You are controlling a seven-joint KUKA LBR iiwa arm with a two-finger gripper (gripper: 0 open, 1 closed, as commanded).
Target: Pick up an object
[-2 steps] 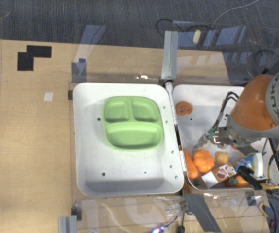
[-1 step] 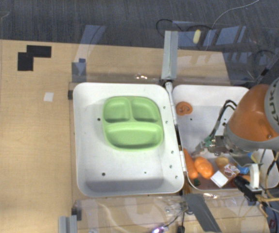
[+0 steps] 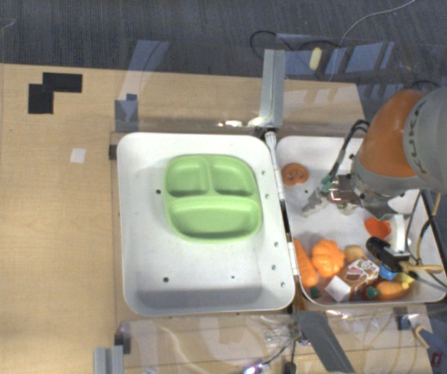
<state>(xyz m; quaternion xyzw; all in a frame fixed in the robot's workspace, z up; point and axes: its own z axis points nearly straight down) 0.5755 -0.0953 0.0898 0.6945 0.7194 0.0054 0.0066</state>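
Tool [image 3: 322,199] above right bin [image 3: 317,232]

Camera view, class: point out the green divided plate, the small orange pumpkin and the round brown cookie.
green divided plate [image 3: 212,195]: camera view, on the ridge between its compartments.
orange pumpkin [image 3: 327,258]: camera view, on its ribbed top.
brown cookie [image 3: 293,174]: camera view, on its flat face.

Green divided plate [image 3: 212,196] in the left white bin [image 3: 142,232].
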